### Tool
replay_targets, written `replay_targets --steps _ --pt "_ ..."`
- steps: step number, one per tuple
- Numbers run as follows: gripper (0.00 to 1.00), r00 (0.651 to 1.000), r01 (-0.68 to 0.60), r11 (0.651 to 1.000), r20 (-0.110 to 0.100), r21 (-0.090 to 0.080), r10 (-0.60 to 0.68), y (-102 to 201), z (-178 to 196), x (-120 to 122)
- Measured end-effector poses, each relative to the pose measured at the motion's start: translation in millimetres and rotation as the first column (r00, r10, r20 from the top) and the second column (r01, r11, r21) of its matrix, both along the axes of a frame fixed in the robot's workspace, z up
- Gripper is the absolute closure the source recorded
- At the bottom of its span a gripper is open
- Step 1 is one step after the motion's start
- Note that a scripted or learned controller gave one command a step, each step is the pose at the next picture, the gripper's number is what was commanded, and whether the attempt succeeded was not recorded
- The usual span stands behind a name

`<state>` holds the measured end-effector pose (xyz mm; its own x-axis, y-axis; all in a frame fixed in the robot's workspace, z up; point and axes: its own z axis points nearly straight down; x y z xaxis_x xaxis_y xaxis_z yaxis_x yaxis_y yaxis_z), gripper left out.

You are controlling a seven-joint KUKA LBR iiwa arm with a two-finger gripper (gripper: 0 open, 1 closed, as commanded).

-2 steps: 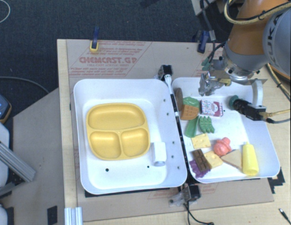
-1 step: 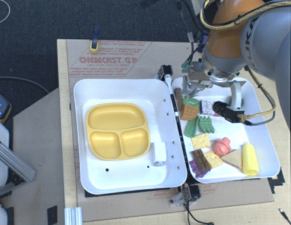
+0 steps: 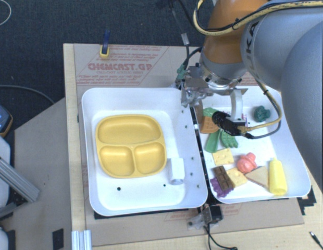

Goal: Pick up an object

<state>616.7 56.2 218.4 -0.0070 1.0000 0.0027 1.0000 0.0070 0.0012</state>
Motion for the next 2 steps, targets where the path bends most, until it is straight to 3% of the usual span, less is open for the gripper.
replay_targets --steps 1,2 --pt "1.0 1.0 0.004 1.0 -0.004 -0.001 -0.004 18.1 14.6 -19.0" --pt "1.0 1.0 0.007 1.0 -0.001 -0.002 -0.007 12.4 14.6 -15.6"
